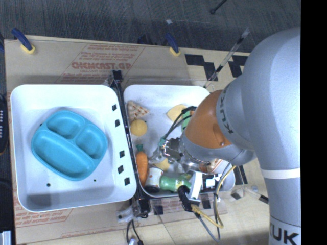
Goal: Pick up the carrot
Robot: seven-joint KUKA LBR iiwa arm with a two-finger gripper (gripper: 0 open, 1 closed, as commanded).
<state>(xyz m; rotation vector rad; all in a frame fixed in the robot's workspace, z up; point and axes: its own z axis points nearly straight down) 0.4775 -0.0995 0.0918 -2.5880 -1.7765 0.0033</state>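
The carrot [141,165], orange with a small green top, lies lengthwise against the left wall of the right bin [158,92], near its front. My gripper [166,153] hangs low in the same bin, just right of the carrot and a little behind it, under the orange wrist band [204,126]. The arm covers the bin's right half. Nothing is seen held.
A blue divided plate [69,144] lies in the left bin [23,101]. Around the carrot are a yellow ball [138,127], a waffle-patterned piece [137,109], a yellow wedge [176,112], a green bottle [176,181] and a small can [153,178].
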